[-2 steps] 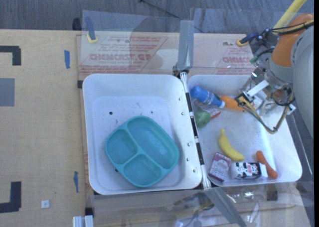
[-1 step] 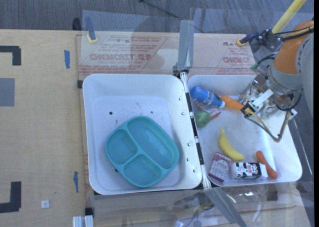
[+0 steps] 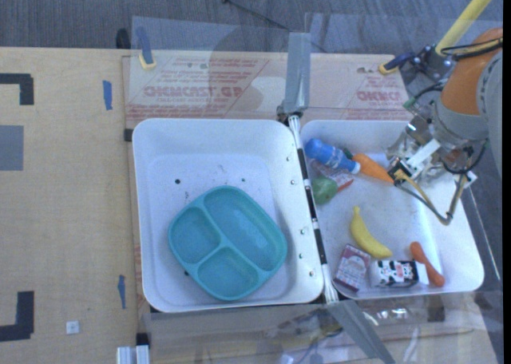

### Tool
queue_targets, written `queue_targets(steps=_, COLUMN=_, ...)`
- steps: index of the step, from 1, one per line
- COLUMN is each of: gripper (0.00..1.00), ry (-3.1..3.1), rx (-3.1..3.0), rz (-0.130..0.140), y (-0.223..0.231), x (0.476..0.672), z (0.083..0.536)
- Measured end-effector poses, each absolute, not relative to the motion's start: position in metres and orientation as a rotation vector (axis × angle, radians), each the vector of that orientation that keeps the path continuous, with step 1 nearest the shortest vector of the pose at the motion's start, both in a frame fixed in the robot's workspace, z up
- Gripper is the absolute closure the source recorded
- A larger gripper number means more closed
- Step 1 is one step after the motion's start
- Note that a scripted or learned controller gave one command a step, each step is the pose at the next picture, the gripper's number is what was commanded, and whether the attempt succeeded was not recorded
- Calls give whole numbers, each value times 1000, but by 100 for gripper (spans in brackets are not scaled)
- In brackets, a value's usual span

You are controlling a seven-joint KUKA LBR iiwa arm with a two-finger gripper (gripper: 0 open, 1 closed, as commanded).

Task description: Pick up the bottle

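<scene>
Looks like the approach step: gripper (image 3: 413,164) hovers right of the bottle (image 3: 330,156), jaws' state I can't tell. Next, shift over it and descend.

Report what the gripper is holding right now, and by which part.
Nothing visible. The gripper hangs over the right white bin, beside the orange carrot. The clear plastic bottle with a blue cap lies apart from it at the bin's left wall.

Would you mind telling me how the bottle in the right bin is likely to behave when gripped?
The bottle lies on its side, so it may roll if nudged. It looks like clear thin plastic, probably light and somewhat slippery. It touches the carrot, which might shift with it.
</scene>
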State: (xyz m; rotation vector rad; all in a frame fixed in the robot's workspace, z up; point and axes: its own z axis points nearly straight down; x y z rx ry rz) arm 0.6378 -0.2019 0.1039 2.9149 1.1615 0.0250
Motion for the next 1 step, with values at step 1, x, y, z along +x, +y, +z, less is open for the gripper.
queue_targets(steps=1, gripper=100, ry=658, rx=3072, rz=-1, y=-148, x=649, z=164)
